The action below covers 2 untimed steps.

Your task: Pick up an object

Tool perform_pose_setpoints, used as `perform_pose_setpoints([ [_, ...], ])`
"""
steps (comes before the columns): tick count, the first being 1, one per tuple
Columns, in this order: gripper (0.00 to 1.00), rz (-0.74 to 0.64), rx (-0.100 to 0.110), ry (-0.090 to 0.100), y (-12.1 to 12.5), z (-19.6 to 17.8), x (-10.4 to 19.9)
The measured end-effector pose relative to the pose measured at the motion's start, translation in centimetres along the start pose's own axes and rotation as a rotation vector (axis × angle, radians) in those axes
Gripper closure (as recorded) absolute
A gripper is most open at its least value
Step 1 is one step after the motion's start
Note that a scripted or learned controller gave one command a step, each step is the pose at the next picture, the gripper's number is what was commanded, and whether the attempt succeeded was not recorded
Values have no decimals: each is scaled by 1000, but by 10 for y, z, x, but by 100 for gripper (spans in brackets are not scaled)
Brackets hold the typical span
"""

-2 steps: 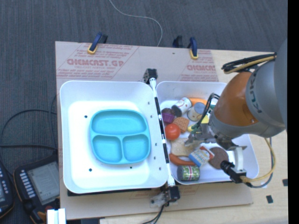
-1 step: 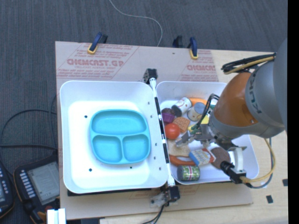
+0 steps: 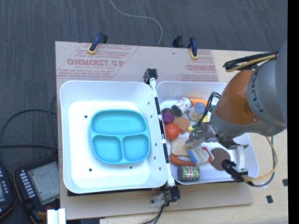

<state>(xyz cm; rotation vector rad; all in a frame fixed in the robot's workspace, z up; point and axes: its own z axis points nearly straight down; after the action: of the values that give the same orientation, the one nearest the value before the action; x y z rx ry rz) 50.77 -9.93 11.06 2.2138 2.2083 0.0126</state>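
Observation:
The right bin [image 3: 250,164] holds a heap of toy food. In it lie a red tomato [image 3: 172,130], a tan cracker [image 3: 182,124], a bread slice [image 3: 178,147], a sausage [image 3: 181,160], a green can [image 3: 188,173], a blue and white packet [image 3: 201,156] and a brown disc [image 3: 218,156]. My gripper [image 3: 197,140] is low in the middle of this bin, just above the packet and right of the bread slice. The wrist and orange band hide what lies under it.
A purple grape bunch [image 3: 167,115], a dark ball [image 3: 176,110], a white cup [image 3: 184,104] and an orange piece [image 3: 199,100] crowd the bin's far side. A light blue divided plate [image 3: 120,136] lies in the left bin [image 3: 74,101]. The divider wall [image 3: 158,120] runs between the bins.

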Motion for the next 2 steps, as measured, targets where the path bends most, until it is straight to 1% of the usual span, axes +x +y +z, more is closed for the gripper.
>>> perform_pose_setpoints([
  [1,0,0,0,0,0,0,0],
  [2,100,0,1,0,0,-9,0],
])
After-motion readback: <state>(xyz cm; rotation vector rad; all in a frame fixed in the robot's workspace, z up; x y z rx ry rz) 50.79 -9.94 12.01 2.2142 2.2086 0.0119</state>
